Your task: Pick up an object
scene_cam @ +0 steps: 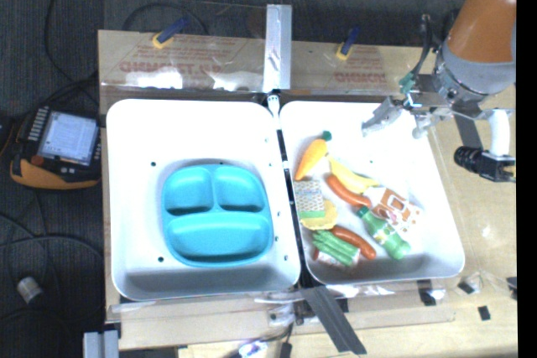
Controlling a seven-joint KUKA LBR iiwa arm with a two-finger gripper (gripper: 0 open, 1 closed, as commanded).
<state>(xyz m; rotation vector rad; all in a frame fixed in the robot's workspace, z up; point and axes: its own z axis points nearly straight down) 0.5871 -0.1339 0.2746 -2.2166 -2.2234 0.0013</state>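
The jaws (pixel 398 116) hang wide open over the top of the right bin (pixel 436 180), holding nothing. The toy foods lie below them in that bin: a carrot (pixel 311 157), a banana (pixel 352 177). A blue tray (pixel 216 211) sits in the left bin (pixel 134 180).

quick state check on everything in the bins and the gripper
gripper: above the right bin's back edge, holding nothing
blue tray: flat in left bin, compartments bare
carrot: lying loose in right bin
banana: lying in the pile
green bottle: on its side
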